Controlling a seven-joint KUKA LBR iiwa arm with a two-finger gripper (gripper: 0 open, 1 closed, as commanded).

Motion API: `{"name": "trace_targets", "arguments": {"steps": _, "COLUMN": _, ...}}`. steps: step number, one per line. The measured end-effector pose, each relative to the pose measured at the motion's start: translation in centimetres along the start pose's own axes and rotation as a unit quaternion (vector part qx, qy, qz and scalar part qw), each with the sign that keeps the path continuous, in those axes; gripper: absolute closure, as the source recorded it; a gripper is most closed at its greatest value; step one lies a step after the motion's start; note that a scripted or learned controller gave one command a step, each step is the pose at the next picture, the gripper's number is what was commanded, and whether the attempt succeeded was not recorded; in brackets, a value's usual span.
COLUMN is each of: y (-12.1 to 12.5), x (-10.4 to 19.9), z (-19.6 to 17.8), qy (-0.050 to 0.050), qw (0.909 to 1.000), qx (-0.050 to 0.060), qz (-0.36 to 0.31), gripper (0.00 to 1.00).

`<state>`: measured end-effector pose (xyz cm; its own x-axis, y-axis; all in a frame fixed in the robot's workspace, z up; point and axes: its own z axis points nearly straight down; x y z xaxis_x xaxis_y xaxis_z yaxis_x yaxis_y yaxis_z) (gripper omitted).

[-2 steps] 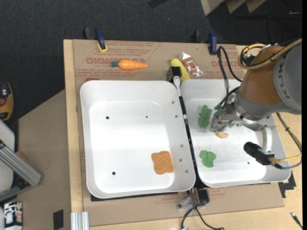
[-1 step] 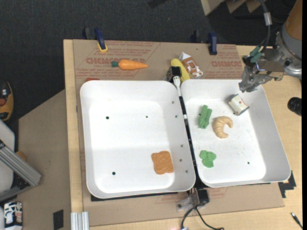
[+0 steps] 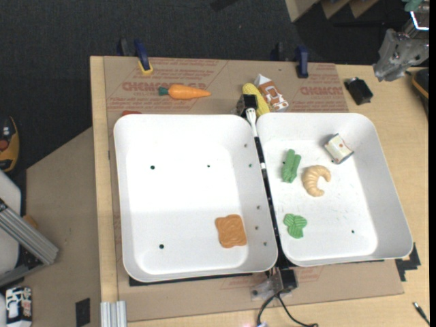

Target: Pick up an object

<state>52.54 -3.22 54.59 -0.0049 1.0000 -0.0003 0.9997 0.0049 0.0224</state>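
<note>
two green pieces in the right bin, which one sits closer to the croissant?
The upper, elongated green piece, just left of the croissant. The other green piece is rounder and lies lower, toward the right bin's front edge.

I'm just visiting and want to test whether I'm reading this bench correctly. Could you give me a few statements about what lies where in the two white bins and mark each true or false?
1. The croissant lies in the right bin. True.
2. The carrot lies inside the left bin. False: it rests on the board behind that bin, outside it.
3. The left bin holds one item, an orange waffle-like piece, near its front right corner. True.
4. The two green items touch each other. False: the long green piece and the small leafy green piece lie apart, with the croissant about level between them.
5. The small white box sits in the left bin. False: it is in the right bin, toward the back.
</note>
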Motion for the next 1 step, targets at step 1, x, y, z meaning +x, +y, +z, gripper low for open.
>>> {"name": "trace_targets", "arguments": {"steps": 1, "y": -3.6, "x": 5.19, "z": 0.95, "qy": 0.001, "qw": 0.9999, "qx": 0.012, "qz": 0.0, "gripper": 1.0}}
